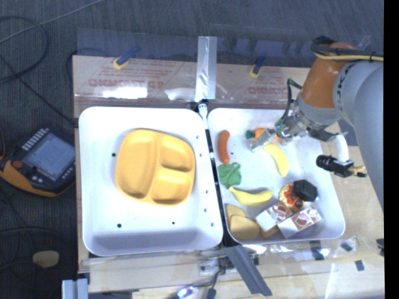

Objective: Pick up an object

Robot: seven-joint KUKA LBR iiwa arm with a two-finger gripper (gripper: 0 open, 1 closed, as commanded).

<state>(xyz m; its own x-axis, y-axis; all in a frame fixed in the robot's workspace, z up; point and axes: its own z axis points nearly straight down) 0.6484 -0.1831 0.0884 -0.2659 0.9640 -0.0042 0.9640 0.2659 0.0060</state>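
Two white bins (87, 229) sit on brown board (dark carpet around); fingers' (265, 137) state unclear.

The grey KUKA arm (365, 104) reaches in from the right of the camera view, its orange band (321, 83) sitting just above the wrist. The wrist angles down and to the left, carrying the two-finger gripper (265, 139) low at its tip. Whether it is gripping anything is too small to tell.
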